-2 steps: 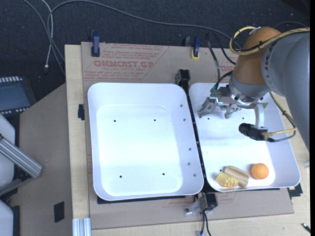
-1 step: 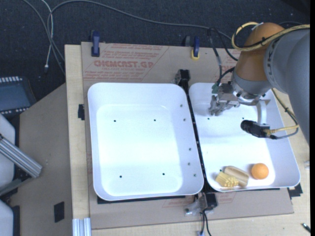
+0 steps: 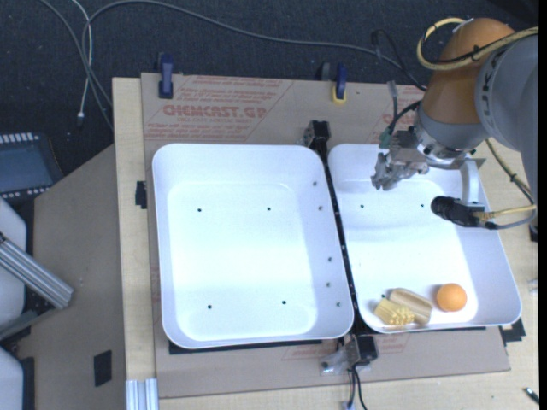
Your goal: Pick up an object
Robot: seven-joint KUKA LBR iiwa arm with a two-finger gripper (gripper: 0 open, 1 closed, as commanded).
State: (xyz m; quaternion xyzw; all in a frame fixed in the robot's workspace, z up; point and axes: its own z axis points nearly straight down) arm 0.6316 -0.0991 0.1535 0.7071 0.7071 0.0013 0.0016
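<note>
A tan block (image 3: 408,301) and yellow corn piece (image 3: 395,314) are sitting beside the orange ball (image 3: 451,297) in the right bin's (image 3: 402,237) near corner, well apart from the gripper (image 3: 389,175) hanging over its far end, grip unclear.

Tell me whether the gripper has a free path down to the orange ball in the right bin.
Probably yes. The gripper hangs over the far end of the right bin, and bare floor lies between it and the orange ball. The corn cob and bread roll sit beside the ball.
</note>
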